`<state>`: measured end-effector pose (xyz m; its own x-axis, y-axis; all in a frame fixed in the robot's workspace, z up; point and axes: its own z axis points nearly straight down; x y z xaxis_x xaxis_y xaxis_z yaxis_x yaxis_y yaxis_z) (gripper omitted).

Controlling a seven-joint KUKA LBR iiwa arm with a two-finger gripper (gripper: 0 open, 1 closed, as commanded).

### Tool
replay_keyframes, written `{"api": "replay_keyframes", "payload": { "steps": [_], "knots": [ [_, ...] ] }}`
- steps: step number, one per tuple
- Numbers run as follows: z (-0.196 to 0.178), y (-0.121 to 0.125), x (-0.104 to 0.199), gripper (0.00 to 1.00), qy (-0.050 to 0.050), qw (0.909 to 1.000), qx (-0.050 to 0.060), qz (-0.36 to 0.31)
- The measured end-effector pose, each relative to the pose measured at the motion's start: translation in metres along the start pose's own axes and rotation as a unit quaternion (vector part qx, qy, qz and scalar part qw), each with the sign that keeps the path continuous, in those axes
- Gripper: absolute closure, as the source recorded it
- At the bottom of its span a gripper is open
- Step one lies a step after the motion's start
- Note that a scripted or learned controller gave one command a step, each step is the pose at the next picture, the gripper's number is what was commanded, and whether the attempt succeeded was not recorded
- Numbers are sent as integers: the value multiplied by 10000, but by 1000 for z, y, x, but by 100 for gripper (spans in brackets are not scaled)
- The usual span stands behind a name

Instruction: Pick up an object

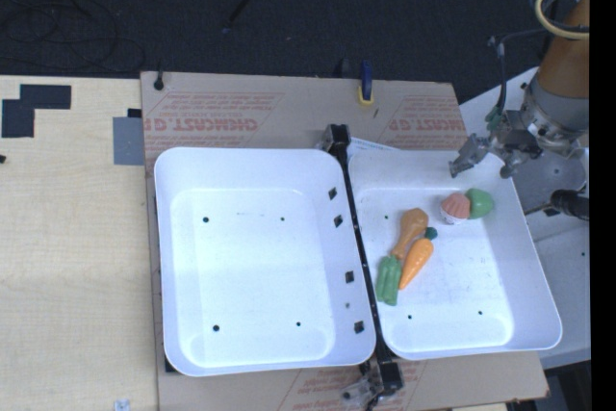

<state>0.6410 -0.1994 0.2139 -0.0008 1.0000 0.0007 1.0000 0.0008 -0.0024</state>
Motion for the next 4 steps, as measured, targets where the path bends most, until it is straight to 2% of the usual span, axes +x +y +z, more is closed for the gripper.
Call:
{"api": "replay_keyframes", "payload": {
  "steps": [1,2,3,4],
  "knots": [
    [126,-66,59,0,29,10000,-21,14],
    [126,-29,93,0,7,10000,-10,-15],
    [117,-31,91,100,5,10000,14,6],
    [22,-94,170,100,20,10000,-21,-29]
  ]
}}
